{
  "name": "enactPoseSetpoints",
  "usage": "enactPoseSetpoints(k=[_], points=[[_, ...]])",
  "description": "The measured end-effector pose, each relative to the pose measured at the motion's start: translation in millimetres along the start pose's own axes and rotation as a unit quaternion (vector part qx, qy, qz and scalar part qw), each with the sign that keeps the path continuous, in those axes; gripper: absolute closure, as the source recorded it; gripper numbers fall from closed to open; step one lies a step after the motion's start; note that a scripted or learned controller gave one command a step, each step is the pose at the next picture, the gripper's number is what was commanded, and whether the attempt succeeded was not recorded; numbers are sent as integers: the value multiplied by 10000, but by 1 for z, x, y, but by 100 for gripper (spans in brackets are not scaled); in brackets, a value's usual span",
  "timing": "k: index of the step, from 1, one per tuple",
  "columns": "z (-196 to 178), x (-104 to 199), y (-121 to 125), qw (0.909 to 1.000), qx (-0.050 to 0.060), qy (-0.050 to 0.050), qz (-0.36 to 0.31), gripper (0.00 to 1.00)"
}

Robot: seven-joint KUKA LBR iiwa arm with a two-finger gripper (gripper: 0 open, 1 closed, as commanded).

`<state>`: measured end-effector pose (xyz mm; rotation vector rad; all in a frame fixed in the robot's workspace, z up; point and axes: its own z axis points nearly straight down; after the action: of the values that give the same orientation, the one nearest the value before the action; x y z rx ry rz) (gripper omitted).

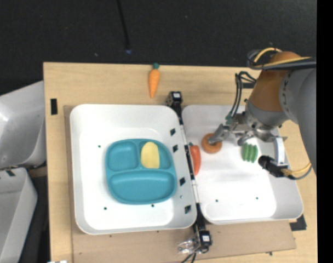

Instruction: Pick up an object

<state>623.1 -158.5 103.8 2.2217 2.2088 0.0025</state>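
Note:
In the right bin [248,201], my gripper [231,137] hangs low over the upper part with its fingers spread open. One fingertip [217,138] reaches the edge of a round orange-brown object [212,146]. The other finger stands just above a green ridged object [250,152]. Nothing sits between the fingers. A red object [195,159] lies against the bin's left wall.
The left bin [90,201] holds a blue divided tray [139,171] with a yellow piece [150,155] in its upper right compartment. A toy carrot [154,80] lies on the bench behind the bins. A black cable and connector [270,166] hang off the wrist at right.

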Motion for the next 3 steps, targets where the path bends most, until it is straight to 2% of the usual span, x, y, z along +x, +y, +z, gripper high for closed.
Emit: enactPoseSetpoints(k=[1,2,3], points=[[-16,-1,3,10000,-62,1,11,100],[-79,-7,9,10000,1,14,-24,100],[-124,-12,13,10000,4,15,-41,100]])
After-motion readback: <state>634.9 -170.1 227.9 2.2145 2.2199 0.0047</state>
